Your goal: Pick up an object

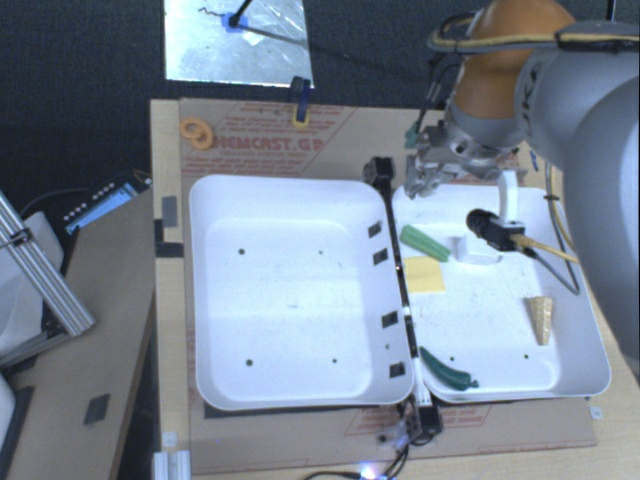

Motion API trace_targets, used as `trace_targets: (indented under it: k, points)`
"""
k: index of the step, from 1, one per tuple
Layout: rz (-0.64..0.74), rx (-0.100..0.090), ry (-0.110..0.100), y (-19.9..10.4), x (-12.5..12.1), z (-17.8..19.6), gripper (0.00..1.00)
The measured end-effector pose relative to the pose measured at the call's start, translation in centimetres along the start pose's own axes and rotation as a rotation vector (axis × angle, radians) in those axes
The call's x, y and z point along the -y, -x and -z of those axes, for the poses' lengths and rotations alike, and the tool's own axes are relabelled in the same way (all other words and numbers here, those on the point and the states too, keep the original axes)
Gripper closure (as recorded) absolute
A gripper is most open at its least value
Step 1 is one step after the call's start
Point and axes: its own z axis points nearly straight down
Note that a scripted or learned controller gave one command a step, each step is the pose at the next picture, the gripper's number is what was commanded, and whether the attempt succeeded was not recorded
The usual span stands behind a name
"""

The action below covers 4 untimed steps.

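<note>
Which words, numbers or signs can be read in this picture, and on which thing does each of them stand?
"...EMCAST G.P": partly readable red print on the cardboard sheet behind the left bin; the first letters are unclear.
Smaller red lines above and below it: too blurred to read.
Red print on the cardboard's front edge: too blurred to read.
The things in the right bin bear no readable text.
</note>
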Motion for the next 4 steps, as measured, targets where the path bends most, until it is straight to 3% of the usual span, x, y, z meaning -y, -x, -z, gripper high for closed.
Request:
trace_targets:
  k: [1,3,4]
  points:
    - [-0.021,0.010,-0.004,7.8,-0.9,7.2,1.00]
    - [-0.003,0.000,-0.004,-10.8,-1.3,18.8,1.00]
    - [-0.001,0.000,-0.008,-22.8,0.3,22.5,1.00]
